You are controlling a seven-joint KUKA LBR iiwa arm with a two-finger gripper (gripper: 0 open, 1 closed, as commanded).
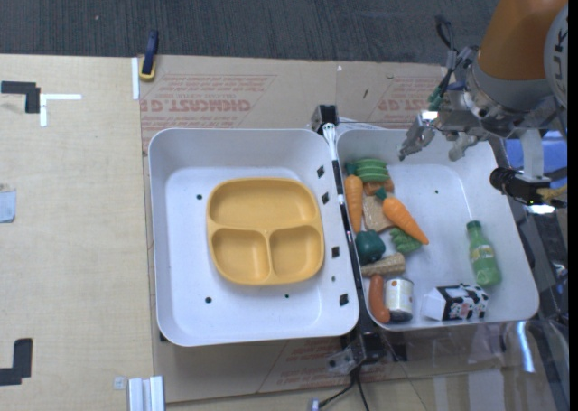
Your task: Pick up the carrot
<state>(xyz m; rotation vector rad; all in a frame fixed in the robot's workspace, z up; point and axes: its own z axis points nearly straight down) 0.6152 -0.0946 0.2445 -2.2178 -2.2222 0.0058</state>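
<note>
Bench (72, 247): pale wood-toned surface carrying two shallow white bins side by side, a flattened cardboard sheet (235, 93) beneath them
Left bin (172, 301): white, rounded corners, holds one item
Plate (265, 229): yellow, three compartments, at the centre of the left bin, nothing in it
Right bin (506, 265): white, its contents crowded along the left wall and the near edge
Carrot (403, 219): orange, green top, lying tilted in the left half of the right bin, tip toward the far-left corner, green end toward the bin's centre; apart from the gripper
Second carrot (353, 201): orange, lying along the left wall of the right bin, just beside the first
Green leafy vegetable (369, 168): near the far-left corner of the right bin
Dark green item (368, 244): round, by the left wall, below the carrots
Can (398, 296): silver ends, on its side at the near edge
Milk carton (456, 303): black-and-white, lying at the near edge, right of the can
Green bottle (483, 256): lying near the right wall
Arm (528, 12): grey with orange band, entering over the far-right corner of the right bin
Gripper (436, 139): above the far edge of the right bin, fingers spread apart, nothing between them
</note>
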